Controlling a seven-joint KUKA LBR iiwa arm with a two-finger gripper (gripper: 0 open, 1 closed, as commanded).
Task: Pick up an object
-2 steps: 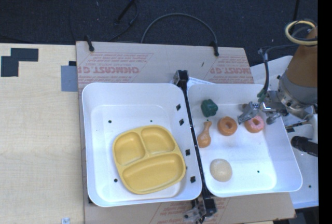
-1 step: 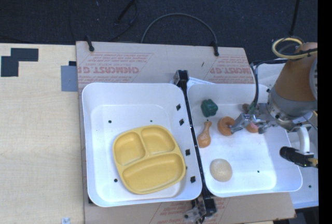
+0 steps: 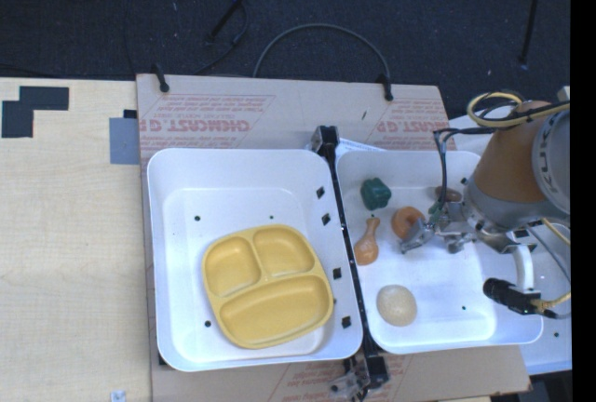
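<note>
Nearest the camera, at the lower edge: a strip of brown cardboard (image 3: 307, 381) under both bins, with a dark clamp (image 3: 366, 374) at the seam between them.

Next, on the view's left: left bin (image 3: 177, 205), shallow and white, holding a yellow divided tray (image 3: 268, 284) lying flat and turned at a slant, three compartments facing up.

On the view's right: right bin (image 3: 447, 326), also white. Closest inside it, a pale round ball (image 3: 397, 305), on the bin floor, apart from everything else. To the right, at the bin's rim, a black cable-fed part (image 3: 510, 295).

Further in: an orange-brown, pear-shaped piece (image 3: 368, 244), close to the bin's left wall, narrow end pointing away from the camera. Just right of it, an orange round object (image 3: 406, 221), resting on the bin floor. Immediately beside that, the gripper (image 3: 433, 228), low over the bin floor, reaching in from the right. Released or clenched: cannot tell from this angle. Nothing visibly grasped. Contact with the orange round object: not clear either.

Behind the gripper: the grey arm (image 3: 559, 158) with its orange band (image 3: 507, 158), wrapped in yellow and black cables.

Further still: a dark green lump (image 3: 376, 194), near the far left corner of the right bin, well apart from the gripper.

Farthest: printed cardboard backing, pale wooden bench (image 3: 65, 242) to the view's left, then dark floor (image 3: 186, 9) with cables.
</note>
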